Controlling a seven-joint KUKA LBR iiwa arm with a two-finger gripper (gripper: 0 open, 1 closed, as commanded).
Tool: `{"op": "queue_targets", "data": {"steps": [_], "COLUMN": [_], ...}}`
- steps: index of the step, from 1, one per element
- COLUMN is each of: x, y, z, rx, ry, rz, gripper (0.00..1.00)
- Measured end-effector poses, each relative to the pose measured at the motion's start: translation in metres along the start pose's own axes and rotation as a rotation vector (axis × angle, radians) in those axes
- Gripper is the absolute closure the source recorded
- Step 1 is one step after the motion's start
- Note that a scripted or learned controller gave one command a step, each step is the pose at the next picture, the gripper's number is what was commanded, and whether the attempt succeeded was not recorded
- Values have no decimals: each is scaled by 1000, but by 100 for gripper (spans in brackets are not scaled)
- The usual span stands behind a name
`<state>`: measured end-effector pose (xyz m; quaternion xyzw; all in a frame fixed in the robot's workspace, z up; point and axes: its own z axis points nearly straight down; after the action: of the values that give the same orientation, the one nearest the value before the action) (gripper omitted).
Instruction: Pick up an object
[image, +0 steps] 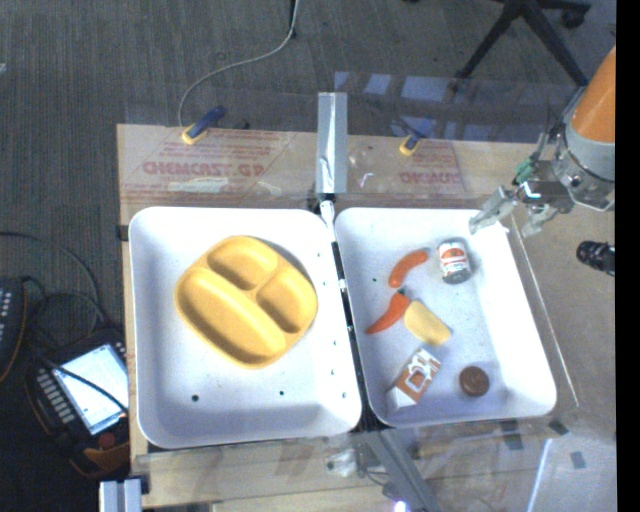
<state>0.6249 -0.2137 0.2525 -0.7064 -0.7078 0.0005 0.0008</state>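
Nothing picked yet; every candidate sits in the right bin (530, 330). Small can (454, 261) near the far wall, an orange pepper-shaped piece (408, 265) just left of it, a second orange piece (389, 314) below that with its tip touching a pale yellow block (427, 324). Toward the near wall: a small printed packet (416, 376) and a brown round disc (474, 380), apart from each other. Left bin (160, 380) holds a yellow divided plate (248, 299).

My gripper (508, 205) hangs over the right bin's far right corner, above the rim, holding nothing. Whether the claw is spread or pressed together I cannot tell from this slant.

Risks as I see them: the can is the nearest target, but it lies close to the wall, so a descent from here could clip the rim. Looks round too, may roll out of a pinch. Going for the yellow block risks nudging the touching orange piece. The disc looks flat, likely a miss.
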Motion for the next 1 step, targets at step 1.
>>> {"op": "queue_targets", "data": {"steps": [1], "x": [2], "y": [30], "z": [103], "rx": [1], "ry": [-4], "rz": [-1], "gripper": [0]}}
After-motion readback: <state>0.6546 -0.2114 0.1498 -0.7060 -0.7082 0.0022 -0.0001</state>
